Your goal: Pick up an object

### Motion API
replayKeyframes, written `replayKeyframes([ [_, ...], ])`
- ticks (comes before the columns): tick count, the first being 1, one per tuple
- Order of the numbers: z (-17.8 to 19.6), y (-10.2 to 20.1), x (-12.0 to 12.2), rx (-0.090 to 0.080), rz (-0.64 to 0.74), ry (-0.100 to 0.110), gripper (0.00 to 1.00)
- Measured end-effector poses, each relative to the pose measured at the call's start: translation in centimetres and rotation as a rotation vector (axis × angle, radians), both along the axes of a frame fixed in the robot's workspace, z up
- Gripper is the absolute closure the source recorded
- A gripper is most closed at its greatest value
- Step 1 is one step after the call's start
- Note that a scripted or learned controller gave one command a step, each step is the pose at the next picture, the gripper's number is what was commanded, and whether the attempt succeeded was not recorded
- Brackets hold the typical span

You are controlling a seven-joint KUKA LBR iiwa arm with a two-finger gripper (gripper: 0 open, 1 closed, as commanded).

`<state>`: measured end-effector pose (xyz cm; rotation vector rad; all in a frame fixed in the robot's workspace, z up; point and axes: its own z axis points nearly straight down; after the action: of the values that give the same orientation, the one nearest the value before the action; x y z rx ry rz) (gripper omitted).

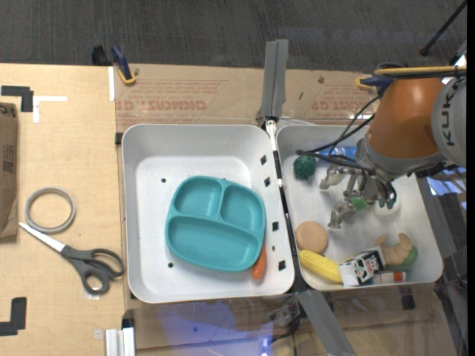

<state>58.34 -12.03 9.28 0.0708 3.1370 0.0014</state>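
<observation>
My pincer (355, 199) hangs low in the right bin (427, 232), its metal fingers pointing down over a small green object (359, 202); I cannot tell how far they are parted or whether they grip it. Just behind lies a dark green broccoli piece (304, 167). Nearer the front rest a tan egg-like ball (312, 237), a corn cob (320, 266) and a small printed carton (361, 267). The left bin (141, 199) holds a teal divided plate (216, 224) and a carrot (259, 265). Scissors (82, 259) lie on the worktop (59, 162).
</observation>
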Motion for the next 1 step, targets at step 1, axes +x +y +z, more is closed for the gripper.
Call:
replayKeyframes([
  [1,1.10,-3.02,-8.92,-0.010,0.054,-0.051,0.00],
])
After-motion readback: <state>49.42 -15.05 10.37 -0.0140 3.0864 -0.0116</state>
